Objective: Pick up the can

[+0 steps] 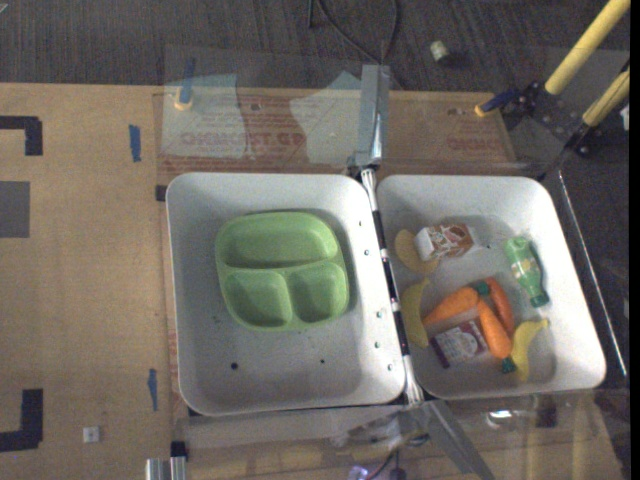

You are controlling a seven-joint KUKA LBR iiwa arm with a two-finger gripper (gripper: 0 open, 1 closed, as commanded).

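In the camera view, open room is left around the green divided plate (284,269) set in the left bin (200,368). The right bin (575,363) is crowded. How far the gripper is open cannot be told. What seems to be the can (445,240) is laid on its side near that bin's back left, beside a tan chip (404,249). A green bottle (525,270), two carrots (455,306), two bananas (527,340) and a red-and-white pack (462,344) are held there too.

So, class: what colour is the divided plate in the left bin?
Light green; the divided plate shows clearly in the camera view.
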